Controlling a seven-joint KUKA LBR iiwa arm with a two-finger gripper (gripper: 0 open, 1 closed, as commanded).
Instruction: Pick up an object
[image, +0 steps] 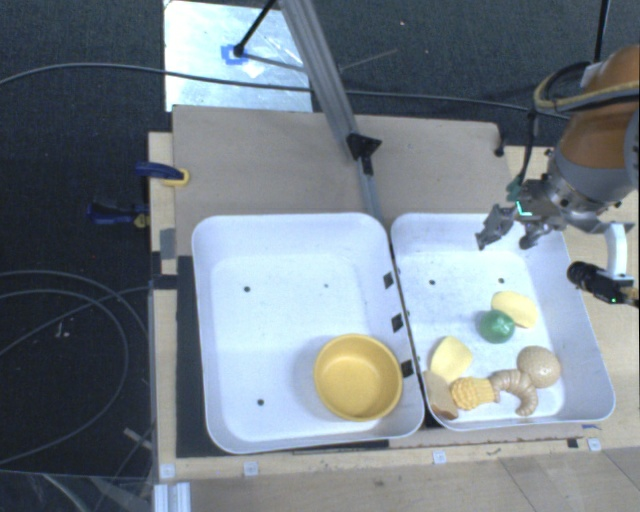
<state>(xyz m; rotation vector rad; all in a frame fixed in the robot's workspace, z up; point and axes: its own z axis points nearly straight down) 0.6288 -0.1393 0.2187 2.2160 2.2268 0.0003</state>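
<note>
Camera view has the gripper (512, 228) hanging over the far right part of the right bin (440, 262), its two dark fingers spread apart with nothing between them. Above it the grey wrist rises to the orange band at the frame's right edge.

All the loose objects in this bin lie nearer the camera than the gripper, well apart from it. Closest is a pale yellow lemon-shaped piece (515, 308) by the right wall, with a small green ball (495, 325) touching its lower left side. Further toward the near rim sit a tan rounded piece (539, 366), a curved beige piece (516, 389) just beside it, a yellow corn cob (473, 392) with a knobbly surface, and a pale yellow wedge (451, 357) near the dividing wall.

The left bin (260, 260) holds a yellow bowl (357, 376), upright, in its near right corner.
</note>
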